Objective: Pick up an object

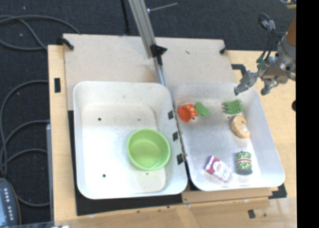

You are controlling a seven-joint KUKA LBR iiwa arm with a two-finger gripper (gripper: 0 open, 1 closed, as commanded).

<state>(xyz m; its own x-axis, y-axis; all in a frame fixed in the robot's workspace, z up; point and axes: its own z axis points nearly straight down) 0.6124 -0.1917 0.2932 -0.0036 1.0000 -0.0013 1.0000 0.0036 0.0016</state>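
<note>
Camera view: the gripper (254,83) was seen spread open above the light, stiff green toy (232,106), best pinched across its middle.

Light is bright and even, apparently from overhead. The white bins (124,92) beneath and beside the gripper (253,83) look slightly washed out, with soft, faint shadows along their rims. The gripper itself appears soft and slightly blurred. The dark floor (50,2) beyond the bench shows grainy noise.
</note>
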